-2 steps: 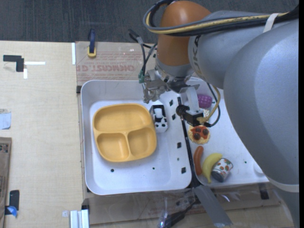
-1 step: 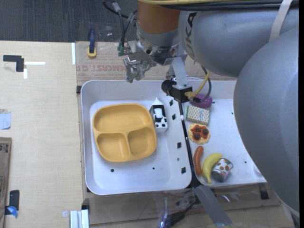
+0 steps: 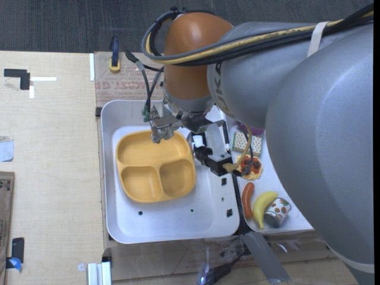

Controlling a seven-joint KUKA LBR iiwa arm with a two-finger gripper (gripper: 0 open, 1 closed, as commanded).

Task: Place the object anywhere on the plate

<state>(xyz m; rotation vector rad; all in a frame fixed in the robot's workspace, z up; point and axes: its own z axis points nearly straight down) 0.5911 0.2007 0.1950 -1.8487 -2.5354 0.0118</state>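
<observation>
The gripper (image 3: 161,132) hangs over the far edge of the yellow plate (image 3: 155,166), just at the rim of its largest compartment. From this angle the wrist body covers most of it, so whether it is open or closed cannot be told, and nothing can be seen held in it.

The plate is a three-compartment tray lying in the left white bin (image 3: 160,224), toward its far-left part; all three wells look bare. The grey arm (image 3: 297,100) with its orange band (image 3: 193,46) reaches in from the right and covers much of the far side of both bins, along with black and yellow cables.

The loose items lie in the right white bin (image 3: 297,221), well apart from the plate and across the dividing wall. A red sausage-shaped piece (image 3: 247,199) lies nearest the divider, a yellow banana (image 3: 262,206) just beside it on the right, and a small grey-and-coloured object (image 3: 277,211) touching the banana. Farther back sit a pizza-like slice (image 3: 252,167) and a checkered cracker-like piece (image 3: 240,141), partly hidden under the arm and the black gripper hardware (image 3: 211,150).
</observation>
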